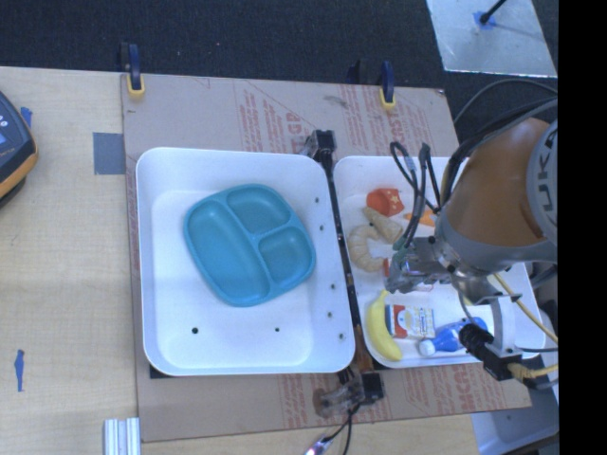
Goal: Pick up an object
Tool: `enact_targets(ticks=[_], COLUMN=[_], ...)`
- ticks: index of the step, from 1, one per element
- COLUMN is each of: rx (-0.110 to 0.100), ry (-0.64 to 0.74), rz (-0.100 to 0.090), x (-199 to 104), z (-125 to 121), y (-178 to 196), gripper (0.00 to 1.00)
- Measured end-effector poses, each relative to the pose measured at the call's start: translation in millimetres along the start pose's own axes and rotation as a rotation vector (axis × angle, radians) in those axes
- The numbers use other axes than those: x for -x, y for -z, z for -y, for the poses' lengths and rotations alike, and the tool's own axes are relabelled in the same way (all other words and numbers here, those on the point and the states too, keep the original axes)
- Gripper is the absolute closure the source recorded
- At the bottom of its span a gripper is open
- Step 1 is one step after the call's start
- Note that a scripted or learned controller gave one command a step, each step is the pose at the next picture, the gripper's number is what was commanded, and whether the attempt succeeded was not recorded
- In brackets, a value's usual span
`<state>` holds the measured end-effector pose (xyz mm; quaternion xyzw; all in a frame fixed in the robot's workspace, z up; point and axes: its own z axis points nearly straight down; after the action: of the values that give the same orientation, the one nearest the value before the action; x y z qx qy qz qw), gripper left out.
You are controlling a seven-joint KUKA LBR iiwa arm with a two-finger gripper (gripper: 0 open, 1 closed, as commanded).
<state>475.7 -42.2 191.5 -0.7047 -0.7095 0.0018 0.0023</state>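
Hovering jaws [403, 271] over right bin [353, 173]

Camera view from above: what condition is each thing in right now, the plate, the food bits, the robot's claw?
Blue divided plate: flat, right side up in the left bin.
Banana: lying along the right bin's near left edge.
Red piece: resting near that bin's far end.
Shrimp-like piece: lying loose, untouched.
White packet: flat beside the banana.
Gripper: low over the right bin; grip unclear.

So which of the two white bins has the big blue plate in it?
The left bin. The blue divided plate lies in it, while the right bin holds small things like the banana under the pincer.
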Motion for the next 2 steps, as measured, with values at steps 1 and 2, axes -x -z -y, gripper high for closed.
enact_targets(ticks=[1,2], rx=[0.003,0.001], ry=[-0.004,-0.002], rz=[0.001,0.001], x=[34.8,8.0], z=[0.2,-17.9], y=[80.9,7.1], gripper=[1.0,1.0])
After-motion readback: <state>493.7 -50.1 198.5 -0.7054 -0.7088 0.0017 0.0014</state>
